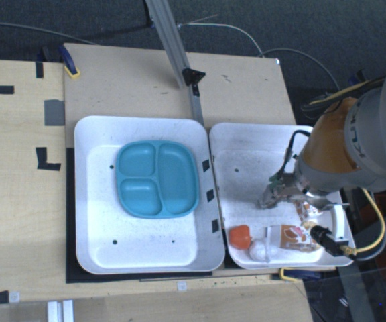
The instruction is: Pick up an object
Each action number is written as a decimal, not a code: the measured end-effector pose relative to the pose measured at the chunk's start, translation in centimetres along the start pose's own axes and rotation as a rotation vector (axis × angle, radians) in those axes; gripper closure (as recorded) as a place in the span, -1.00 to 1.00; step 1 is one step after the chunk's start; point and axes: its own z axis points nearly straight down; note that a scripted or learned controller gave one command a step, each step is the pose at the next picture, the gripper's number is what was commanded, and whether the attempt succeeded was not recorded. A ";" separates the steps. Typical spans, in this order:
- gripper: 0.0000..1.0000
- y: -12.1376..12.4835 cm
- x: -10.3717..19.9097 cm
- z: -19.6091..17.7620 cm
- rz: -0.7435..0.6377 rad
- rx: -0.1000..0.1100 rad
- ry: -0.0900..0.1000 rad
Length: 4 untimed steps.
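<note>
1. The gripper point(273, 196) is a small grey blur low over the right bin point(246, 149); I cannot tell how far its fingers are spread or whether anything sits between them.
2. The arm point(344, 143), grey with an orange band, covers the bin's right side and is cut off at the right.
3. Along the bin's near edge lie an orange object point(239, 235), a pale rounded object point(258, 250) touching it, and a printed flat packet point(293, 237) beside them; a crumpled wrapper point(307, 211) is partly hidden by the wrist.
4. The left bin point(99, 247) holds a smooth teal divided plate point(157, 178) with rounded corners.
5. The right bin's far left floor lies open, scuffed grey.
6. The bins meet edge to edge on the tan worktop point(126, 86).
</note>
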 end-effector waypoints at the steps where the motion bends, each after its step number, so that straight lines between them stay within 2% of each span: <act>1: 1.00 0.5 0.6 -4.4 0.000 -0.005 -0.001; 2: 1.00 0.6 0.6 -9.7 0.000 -0.007 -0.002; 4: 1.00 2.4 10.2 -10.5 -0.005 -0.001 0.002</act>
